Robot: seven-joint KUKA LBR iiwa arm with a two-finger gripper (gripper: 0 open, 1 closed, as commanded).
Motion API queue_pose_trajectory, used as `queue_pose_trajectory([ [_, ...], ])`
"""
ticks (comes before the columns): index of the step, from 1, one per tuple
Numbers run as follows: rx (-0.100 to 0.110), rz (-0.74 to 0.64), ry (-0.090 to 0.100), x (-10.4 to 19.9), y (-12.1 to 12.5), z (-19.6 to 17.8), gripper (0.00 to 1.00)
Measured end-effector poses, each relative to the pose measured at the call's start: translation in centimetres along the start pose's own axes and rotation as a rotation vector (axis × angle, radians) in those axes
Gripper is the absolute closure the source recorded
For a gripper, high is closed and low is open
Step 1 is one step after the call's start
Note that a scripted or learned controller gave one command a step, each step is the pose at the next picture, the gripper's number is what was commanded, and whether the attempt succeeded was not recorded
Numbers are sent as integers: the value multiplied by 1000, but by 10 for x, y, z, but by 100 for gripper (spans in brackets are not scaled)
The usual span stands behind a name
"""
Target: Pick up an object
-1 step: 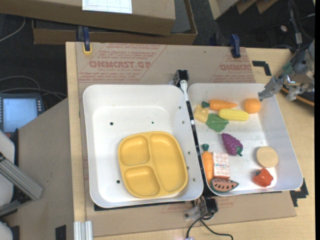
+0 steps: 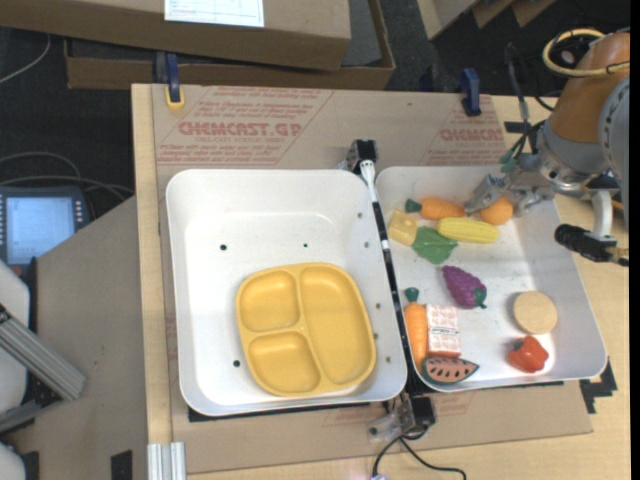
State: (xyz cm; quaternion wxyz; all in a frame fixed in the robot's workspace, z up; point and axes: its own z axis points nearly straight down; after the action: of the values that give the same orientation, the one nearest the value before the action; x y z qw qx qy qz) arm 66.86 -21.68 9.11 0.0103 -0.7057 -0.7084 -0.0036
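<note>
The arm is reaching in from the right, and its pincer (image 2: pixel 497 196) is hanging low over the far part of the right bin (image 2: pixel 580 298), just beside a small orange toy (image 2: pixel 496 211); how far the pincer is parted, or whether it is gripping anything, cannot be told at this slant. The nearest candidates for picking are lying in a loose cluster: an orange carrot-like piece (image 2: pixel 441 208), a yellow corn cob (image 2: pixel 467 231), a pale yellow piece (image 2: pixel 402 229) and a green vegetable (image 2: pixel 432 245). Farther toward the near rim are resting a purple piece (image 2: pixel 464 286), a tan round disc (image 2: pixel 535 312), a red piece (image 2: pixel 528 353), a second carrot (image 2: pixel 416 328), a small printed box (image 2: pixel 442 329) and a watermelon slice (image 2: pixel 451 370). These appear to be light, rigid, smooth plastic play foods, likely slippery on rounded flanks; gripping across the narrow middle is seeming soundest. The left bin (image 2: pixel 200 228) is carrying a yellow divided tray (image 2: pixel 304 325).
</note>
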Motion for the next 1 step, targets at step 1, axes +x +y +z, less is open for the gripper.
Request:
queue_pose_trajectory([
  [1, 3, 0, -21, 55, -4, 7, 0],
])
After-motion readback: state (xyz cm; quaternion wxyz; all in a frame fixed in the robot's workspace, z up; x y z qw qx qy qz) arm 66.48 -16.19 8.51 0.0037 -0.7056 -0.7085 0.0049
